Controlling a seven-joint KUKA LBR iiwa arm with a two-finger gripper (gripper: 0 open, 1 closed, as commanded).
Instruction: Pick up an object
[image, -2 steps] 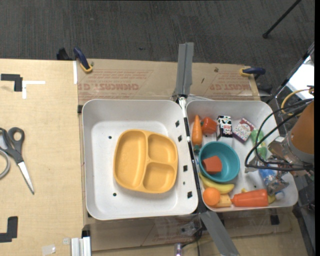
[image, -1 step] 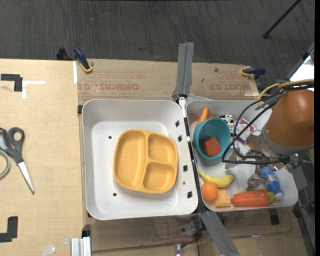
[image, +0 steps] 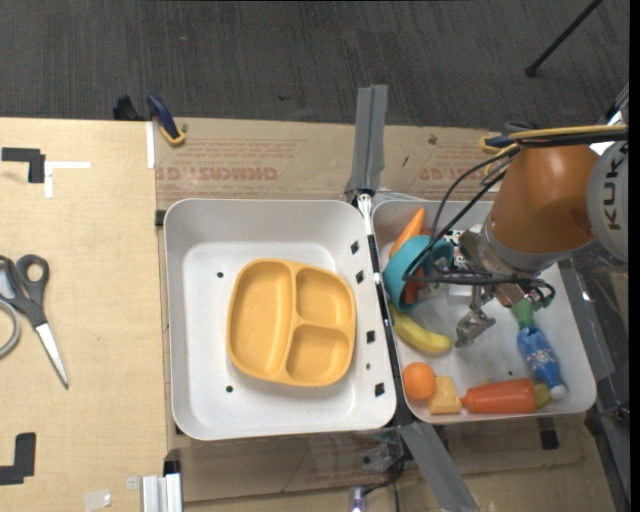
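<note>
Banana (image: 421, 335) looks like the easiest grab here, sitting on the floor of the right bin (image: 578, 330) just left of the gripper (image: 472, 328). Probably a light toy, stiff, smooth and a bit slippery, so I'd pinch across the fat middle. Its long axis runs from upper left down to lower right. The gripper hangs over bare bin floor beside it, fingers nearly together with nothing between them.
</note>
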